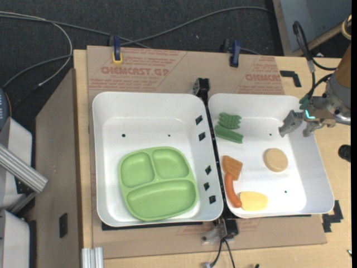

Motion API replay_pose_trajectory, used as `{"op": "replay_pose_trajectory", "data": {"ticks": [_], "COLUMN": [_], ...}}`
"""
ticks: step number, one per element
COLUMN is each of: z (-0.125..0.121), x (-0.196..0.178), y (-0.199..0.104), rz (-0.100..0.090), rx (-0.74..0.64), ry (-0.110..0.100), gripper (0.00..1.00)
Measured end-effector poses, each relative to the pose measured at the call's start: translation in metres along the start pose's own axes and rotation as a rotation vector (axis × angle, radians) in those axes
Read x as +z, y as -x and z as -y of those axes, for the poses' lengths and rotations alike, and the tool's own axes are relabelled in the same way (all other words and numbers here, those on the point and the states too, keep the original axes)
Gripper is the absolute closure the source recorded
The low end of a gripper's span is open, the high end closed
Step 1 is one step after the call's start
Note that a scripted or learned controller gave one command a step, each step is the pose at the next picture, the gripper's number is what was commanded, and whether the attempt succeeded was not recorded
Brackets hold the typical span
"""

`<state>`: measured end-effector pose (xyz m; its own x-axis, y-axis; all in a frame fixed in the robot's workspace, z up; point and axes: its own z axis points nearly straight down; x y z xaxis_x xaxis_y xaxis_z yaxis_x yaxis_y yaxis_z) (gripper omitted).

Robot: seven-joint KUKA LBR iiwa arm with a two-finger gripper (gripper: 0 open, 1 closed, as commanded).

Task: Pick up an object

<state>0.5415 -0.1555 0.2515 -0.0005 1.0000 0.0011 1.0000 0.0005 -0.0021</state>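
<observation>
The right bin (312,166) holds a green ridged piece (229,127) at its far left, a round tan cookie (275,160) in the middle, an orange wedge (232,167), a red-orange sausage (231,190) and a yellow piece (252,200) near the front. My gripper (298,124) hangs over the bin's far right side, above and to the right of the cookie. Its two grey fingers are spread apart with nothing between them.
The left bin (106,149) bears a green divided plate (158,182) in its front half. A black divider with clips runs between the bins. Two clamps (116,49) hold the cardboard sheet at the back. Cables lie on the dark floor behind.
</observation>
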Motion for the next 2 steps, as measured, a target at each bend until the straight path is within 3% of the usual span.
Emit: {"op": "replay_pose_trajectory", "data": {"ticks": [1,2], "z": [0.0,-0.008], "x": [-0.001,0.046], "y": [0.0,-0.001], "rz": [0.0,-0.001], "rx": [0.0,0.0], "ry": [0.001,-0.004], "gripper": [0.0,0.0]}}
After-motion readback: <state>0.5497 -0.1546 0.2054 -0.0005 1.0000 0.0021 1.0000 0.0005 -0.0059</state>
